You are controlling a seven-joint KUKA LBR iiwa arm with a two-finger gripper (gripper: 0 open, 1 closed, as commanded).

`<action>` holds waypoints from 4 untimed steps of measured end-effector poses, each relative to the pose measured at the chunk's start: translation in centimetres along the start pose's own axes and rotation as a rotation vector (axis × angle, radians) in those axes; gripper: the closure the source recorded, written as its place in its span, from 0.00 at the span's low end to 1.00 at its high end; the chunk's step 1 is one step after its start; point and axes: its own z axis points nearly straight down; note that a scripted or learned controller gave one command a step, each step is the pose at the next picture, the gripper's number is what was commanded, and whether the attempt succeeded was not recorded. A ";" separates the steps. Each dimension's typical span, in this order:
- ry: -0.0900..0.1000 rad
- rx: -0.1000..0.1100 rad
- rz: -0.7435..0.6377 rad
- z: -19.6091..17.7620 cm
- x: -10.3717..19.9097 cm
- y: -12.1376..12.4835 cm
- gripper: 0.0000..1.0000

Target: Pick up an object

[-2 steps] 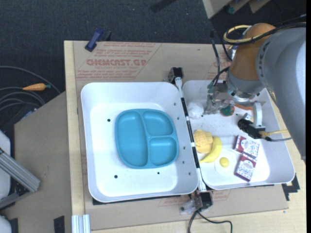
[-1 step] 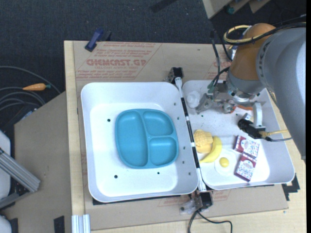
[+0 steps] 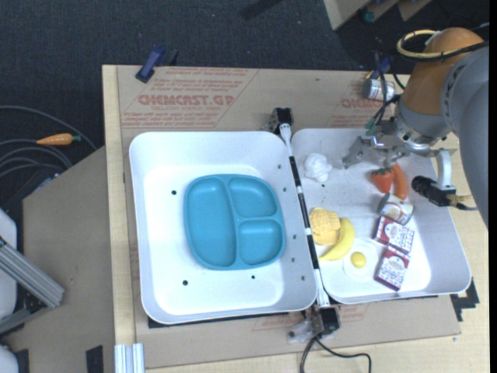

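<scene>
**Pincer low over the right bin, by the toy carrot**

We see the pincer (image 3: 378, 150) reaching into the far part of the right bin (image 3: 454, 243), its fingers spread apart with nothing between them. Just below it — nearly touching — lies the orange toy carrot (image 3: 390, 179). To its left sits a crumpled white object (image 3: 317, 166). Further toward the near rim we find three small red-and-white packets (image 3: 394, 243), a fried-egg toy (image 3: 357, 260), a yellow banana (image 3: 342, 241) and a yellow corn piece (image 3: 324, 223) beside it. Well to the pincer's left, in the left bin (image 3: 155, 154), rests a blue divided plate (image 3: 233, 220) — three compartments.
</scene>
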 end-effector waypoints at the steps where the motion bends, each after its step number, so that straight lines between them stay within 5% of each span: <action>1: 0.002 0.003 -0.002 0.0 1.7 0.0 0.00; 2: 0.020 0.008 -0.005 0.0 -2.3 0.1 0.00; 3: 0.004 0.003 -0.002 0.0 -0.2 0.0 0.00; 4: 0.002 0.000 -0.002 0.0 -3.3 0.0 0.00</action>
